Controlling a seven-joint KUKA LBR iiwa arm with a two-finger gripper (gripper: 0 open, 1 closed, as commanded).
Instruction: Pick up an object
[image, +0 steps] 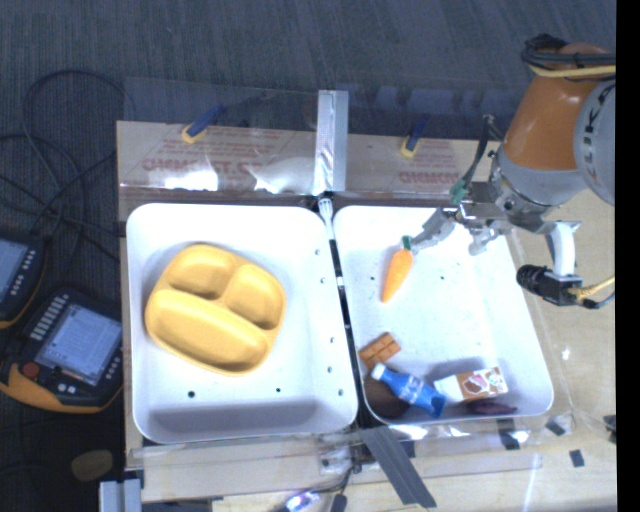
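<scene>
White bin (500, 300) holds slim orange carrot (397, 272)

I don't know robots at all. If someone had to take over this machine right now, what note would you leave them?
Gripper: over the right bin, its far part, jaws open, nothing between them.
Things: toy carrot lies just beside the gripper, on the side toward the left bin. Small brown block, blue bottle and small carton sit along the right bin's near edge. Big yellow loaf-shaped thing lies in the left bin.
Done: nothing picked up yet.
Left: close on one thing, probably the carrot, and lift.
</scene>
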